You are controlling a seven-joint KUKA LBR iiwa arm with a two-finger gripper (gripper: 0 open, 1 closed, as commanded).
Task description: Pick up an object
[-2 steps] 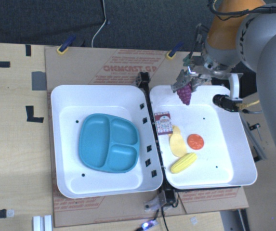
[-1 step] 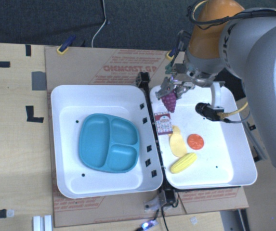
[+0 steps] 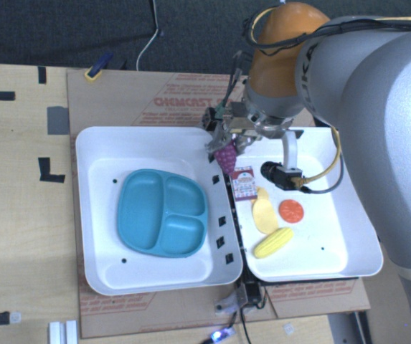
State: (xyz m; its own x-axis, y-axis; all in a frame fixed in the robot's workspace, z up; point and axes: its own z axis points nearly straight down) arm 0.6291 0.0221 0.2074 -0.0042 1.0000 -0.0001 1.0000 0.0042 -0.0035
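My gripper [image 3: 226,146] hangs over the near-left corner of the right bin [image 3: 334,264], close to the wall between the two bins. A small purple object [image 3: 226,158] sits between its fingers, and they are shut on it. Just below lies a small red and white carton [image 3: 243,184]. Further toward the front lie a pale yellow piece [image 3: 264,214], a round orange-red object [image 3: 291,211] and a yellow corn-like object [image 3: 272,241].
A blue divided plate [image 3: 162,212] lies in the left bin [image 3: 94,192]. A black fitting with a yellow cable [image 3: 282,174] hangs from the arm over the right bin. The large grey arm covers the right bin's right side.
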